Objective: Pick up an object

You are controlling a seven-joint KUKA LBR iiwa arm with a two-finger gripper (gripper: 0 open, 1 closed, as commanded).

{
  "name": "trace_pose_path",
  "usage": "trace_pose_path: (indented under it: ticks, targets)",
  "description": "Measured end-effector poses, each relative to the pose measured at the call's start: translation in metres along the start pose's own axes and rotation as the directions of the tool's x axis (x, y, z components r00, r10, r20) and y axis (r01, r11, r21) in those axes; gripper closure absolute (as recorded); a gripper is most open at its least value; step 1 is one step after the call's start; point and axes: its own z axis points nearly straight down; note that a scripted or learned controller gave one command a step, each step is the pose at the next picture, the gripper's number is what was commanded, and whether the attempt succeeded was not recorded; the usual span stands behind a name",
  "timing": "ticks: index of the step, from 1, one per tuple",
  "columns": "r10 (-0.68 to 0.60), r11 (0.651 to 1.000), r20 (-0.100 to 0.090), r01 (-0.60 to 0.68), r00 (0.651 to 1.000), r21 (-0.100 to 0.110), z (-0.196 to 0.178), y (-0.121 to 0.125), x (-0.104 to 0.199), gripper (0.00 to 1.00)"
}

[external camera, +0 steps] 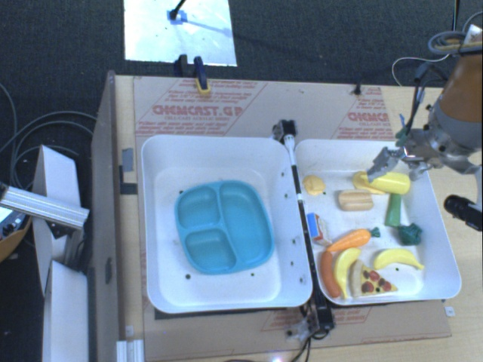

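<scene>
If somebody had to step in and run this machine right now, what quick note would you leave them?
Gripper: low over the right white bin's far end, by a yellow plastic toy piece; grasp can't be judged.
Things: the right bin also holds a tan bread-roll toy, an orange carrot toy, two yellow banana toys, a pizza-slice toy and a green broccoli toy. A blue divided plastic tray sits in the left white bin.
Done: nothing visibly lifted.
Left: grasp and raise one item.
</scene>
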Motion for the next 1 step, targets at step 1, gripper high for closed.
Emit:
trace_pose_path:
  ticks: [1]
  targets:
    - [0.002, 1.0, -0.003, -0.002, 1.0, 0.007, 0.1752, -0.0392, 0.0236, 0.0]
